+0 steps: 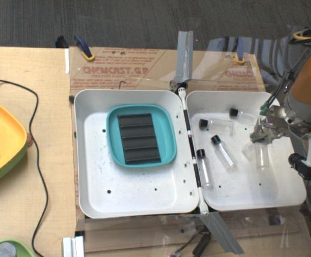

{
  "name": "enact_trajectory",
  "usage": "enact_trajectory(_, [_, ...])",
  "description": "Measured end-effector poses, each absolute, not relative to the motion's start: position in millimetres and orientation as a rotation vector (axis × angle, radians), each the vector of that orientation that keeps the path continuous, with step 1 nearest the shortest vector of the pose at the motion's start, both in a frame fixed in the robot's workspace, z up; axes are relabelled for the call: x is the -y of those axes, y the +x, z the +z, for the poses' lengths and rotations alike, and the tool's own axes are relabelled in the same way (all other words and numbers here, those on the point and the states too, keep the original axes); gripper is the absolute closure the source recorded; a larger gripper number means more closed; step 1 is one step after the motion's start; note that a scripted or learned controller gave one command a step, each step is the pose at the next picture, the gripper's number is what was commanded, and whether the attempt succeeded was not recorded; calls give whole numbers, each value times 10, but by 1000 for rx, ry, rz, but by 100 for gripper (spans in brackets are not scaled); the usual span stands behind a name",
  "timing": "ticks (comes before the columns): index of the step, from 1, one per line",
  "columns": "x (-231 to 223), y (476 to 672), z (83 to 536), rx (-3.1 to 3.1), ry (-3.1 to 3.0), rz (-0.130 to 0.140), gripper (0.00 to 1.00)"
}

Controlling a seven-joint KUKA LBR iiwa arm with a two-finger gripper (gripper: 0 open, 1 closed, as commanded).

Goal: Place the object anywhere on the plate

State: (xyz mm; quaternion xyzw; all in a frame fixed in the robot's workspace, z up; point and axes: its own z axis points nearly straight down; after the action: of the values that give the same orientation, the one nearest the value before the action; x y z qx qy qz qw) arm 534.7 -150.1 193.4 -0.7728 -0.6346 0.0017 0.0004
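Note:
A teal square plate (pixel 168 141) lies in the left bin (pixel 91 165), with a black ridged slab (pixel 138 138) on its middle. Several clear tubes with black caps lie in the right bin (pixel 283 194): one (pixel 222 152) near the centre, one (pixel 203 168) along the left wall, one (pixel 217 124) further back and one (pixel 240 113) behind it. My gripper (pixel 258 138) hangs low over the right side of this bin, just above another clear tube (pixel 261 156). Whether it touches that tube is unclear.
A divider ridge (pixel 190 143) separates the two bins. Yellow and green dishes (pixel 0 143) sit on the wooden bench at far left, with a black cable (pixel 37 143) beside them. Cardboard (pixel 123 68) lies behind the bins.

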Motion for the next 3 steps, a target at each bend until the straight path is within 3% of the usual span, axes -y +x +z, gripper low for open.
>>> enact_trajectory(1, [1501, 5348, 1935, 1993, -2428, 5, 0])
enact_trajectory(2, [2030, 5601, 2108, 2125, -2314, 4, 0])
enact_trajectory(3, [2101, 5627, 3432, 1923, -2484, 6, 0])
